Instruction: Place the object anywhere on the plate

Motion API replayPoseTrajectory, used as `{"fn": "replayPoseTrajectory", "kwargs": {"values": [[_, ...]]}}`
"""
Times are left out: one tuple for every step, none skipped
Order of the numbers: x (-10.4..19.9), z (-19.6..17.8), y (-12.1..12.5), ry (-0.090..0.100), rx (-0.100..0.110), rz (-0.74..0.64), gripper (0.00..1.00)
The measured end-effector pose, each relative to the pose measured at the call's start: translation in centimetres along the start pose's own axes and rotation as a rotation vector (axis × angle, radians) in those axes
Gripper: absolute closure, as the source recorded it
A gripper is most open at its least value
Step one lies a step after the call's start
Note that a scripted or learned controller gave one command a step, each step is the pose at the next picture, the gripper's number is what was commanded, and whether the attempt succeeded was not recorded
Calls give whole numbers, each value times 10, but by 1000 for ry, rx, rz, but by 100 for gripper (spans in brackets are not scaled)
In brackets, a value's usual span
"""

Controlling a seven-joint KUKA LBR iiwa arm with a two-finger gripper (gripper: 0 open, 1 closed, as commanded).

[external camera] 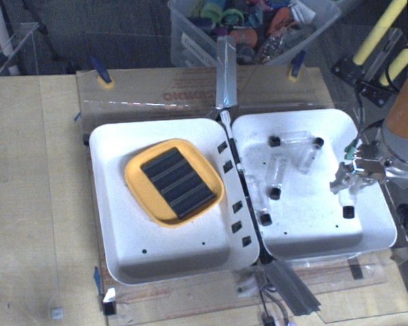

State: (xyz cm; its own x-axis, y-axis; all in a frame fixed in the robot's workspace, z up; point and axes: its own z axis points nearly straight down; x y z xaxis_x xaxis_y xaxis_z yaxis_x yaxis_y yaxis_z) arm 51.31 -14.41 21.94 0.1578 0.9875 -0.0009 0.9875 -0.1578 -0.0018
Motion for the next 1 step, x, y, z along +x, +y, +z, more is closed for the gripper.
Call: {"fn": "replayPoseTrajectory", "kwargs": {"values": [[0,0,0,0,0,0,0]]}}
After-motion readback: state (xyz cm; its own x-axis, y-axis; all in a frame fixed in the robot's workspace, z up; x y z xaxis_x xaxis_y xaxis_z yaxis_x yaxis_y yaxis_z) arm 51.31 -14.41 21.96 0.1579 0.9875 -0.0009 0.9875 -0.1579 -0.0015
